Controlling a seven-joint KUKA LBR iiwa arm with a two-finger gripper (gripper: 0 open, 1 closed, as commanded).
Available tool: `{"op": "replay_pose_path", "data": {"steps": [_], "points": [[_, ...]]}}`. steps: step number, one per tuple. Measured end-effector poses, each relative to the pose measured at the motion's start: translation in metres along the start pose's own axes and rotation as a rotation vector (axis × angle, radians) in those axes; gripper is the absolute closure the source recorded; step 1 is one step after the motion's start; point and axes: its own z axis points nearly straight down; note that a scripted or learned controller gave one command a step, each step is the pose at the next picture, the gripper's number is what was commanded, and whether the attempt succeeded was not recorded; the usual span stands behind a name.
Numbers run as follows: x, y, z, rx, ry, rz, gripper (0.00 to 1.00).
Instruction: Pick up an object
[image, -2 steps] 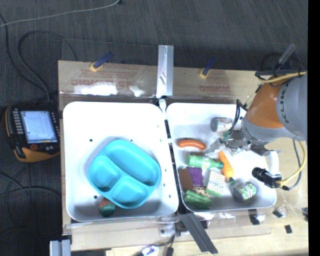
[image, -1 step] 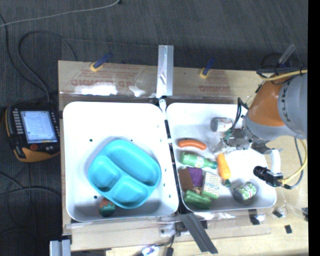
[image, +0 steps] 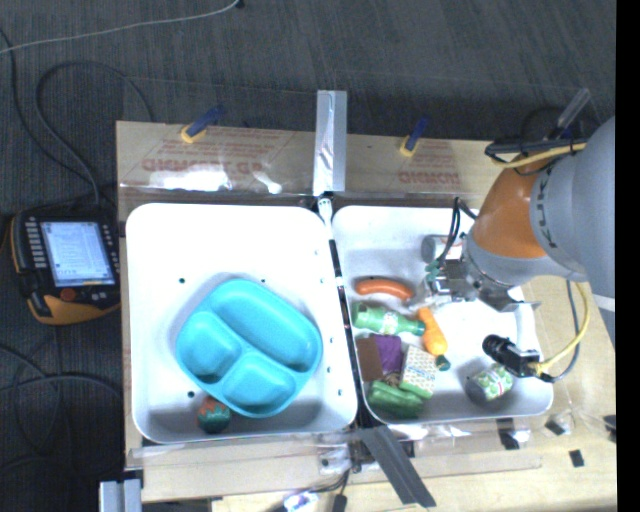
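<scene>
The jaws (image: 437, 272) hang low in the right white bin (image: 520, 400), just beside the orange sausage-shaped toy (image: 384, 289); whether they are apart or together cannot be told. Red lettering on the clear sheet (image: 215, 165) at the bench's (image: 598, 350) far edge is too blurred to read.

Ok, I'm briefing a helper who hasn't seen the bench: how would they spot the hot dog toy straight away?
Start at the right bin, the one the arm reaches into. Along its left side lies a cluster of toy food; the hot dog is the topmost piece, just above the green bottle. It is the only red-orange sausage shape, lying crosswise with a pale edge beneath it.
</scene>
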Motion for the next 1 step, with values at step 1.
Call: {"op": "replay_pose_path", "data": {"steps": [1], "points": [[0.0597,-0.0287,-0.1153,0.016,0.004,0.152,1.00]]}}
